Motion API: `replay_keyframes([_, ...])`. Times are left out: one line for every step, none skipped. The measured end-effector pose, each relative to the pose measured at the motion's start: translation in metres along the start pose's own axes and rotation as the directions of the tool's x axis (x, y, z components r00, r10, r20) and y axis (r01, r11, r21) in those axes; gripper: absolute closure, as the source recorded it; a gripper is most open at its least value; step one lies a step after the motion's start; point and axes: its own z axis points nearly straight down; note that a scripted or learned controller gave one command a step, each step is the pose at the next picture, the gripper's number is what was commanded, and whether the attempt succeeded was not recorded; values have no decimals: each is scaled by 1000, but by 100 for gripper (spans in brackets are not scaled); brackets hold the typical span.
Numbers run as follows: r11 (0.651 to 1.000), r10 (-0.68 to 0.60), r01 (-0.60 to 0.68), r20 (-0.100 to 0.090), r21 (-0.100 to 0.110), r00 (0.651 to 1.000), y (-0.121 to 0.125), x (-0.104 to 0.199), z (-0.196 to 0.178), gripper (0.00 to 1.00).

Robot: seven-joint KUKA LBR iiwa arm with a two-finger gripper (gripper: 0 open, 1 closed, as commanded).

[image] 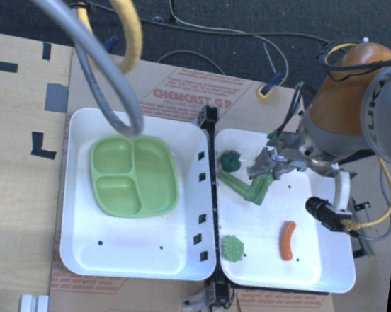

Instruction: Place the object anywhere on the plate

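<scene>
While the grey arm with its orange band [348, 82] reaches in from the right, the gripper [272, 163] hangs low over the upper left part of the right bin [323, 272], directly above a green L-shaped piece [247, 188] that lies on the bin floor. Its tips sit at the upper end of that piece, but from this slant I cannot tell how the hand is set, nor whether it grips the piece at all. A dark green object [230, 160] lies just beside the piece, close to the divider between the bins. Nearer the front of the same bin rest a light green bumpy ball [232, 248] and, well apart from it toward the right, an orange sausage-shaped item [288, 240]. Over in the left bin [132, 257], the green plate [134, 176], split into three compartments, sits toward the back left. A grey hose [88, 52] and a yellow hose [119, 2] cross above that bin's far corner.
</scene>
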Motion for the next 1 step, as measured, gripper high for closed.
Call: replay_keyframes([1000,0,0,0,-1,1000,29,56,-1,100])
